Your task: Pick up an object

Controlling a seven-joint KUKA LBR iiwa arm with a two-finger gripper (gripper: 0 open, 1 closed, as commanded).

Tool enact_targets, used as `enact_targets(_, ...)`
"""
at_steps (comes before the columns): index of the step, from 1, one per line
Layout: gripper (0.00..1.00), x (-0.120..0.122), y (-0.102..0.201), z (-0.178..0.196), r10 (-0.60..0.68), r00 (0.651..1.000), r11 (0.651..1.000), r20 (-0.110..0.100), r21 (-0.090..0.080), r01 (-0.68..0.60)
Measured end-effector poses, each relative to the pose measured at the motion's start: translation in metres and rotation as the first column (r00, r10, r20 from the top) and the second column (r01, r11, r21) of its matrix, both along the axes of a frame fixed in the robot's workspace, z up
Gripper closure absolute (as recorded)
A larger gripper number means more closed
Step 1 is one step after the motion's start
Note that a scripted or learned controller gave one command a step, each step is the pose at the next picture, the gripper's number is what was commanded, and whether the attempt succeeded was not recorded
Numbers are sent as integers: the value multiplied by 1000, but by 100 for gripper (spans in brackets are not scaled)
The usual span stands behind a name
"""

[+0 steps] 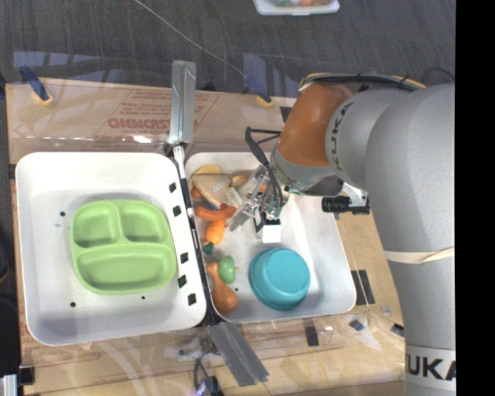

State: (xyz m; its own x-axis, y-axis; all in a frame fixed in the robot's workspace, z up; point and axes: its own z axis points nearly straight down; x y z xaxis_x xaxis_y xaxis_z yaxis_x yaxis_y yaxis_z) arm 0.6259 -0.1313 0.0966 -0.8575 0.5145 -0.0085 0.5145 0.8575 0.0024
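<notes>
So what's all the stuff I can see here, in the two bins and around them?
Left bin: one, white, left half of bench.
Divided plate: one, light green, three compartments, middle of left bin.
Right bin: one, white, beside left bin.
Bowl: one, teal, front of right bin.
Toy food pile: several pieces, orange, tan and green, along right bin's left side; exact count unclear.
Tray: one, white, at top edge.
Arm: one, grey with orange band, from right.
Gripper: one, low over the pile.

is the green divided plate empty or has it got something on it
Empty: the green divided plate in the left bin shows bare compartments.
</notes>
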Motion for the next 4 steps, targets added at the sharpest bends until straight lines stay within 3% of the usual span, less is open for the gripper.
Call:
enact_targets(1, 0, -46, 28, 1, -378, 926, 926, 9, -6, 378)
enact_targets(2, 0, 3, 11, -4, -641, 768, 768, -10, 1, 641)
enact_targets(3, 100, 1, 13, 5, -634, 774, 774, -15, -5, 634)
enact_targets(4, 100, 13, 89, 99, -751, 660, 660, -5, 8, 751)
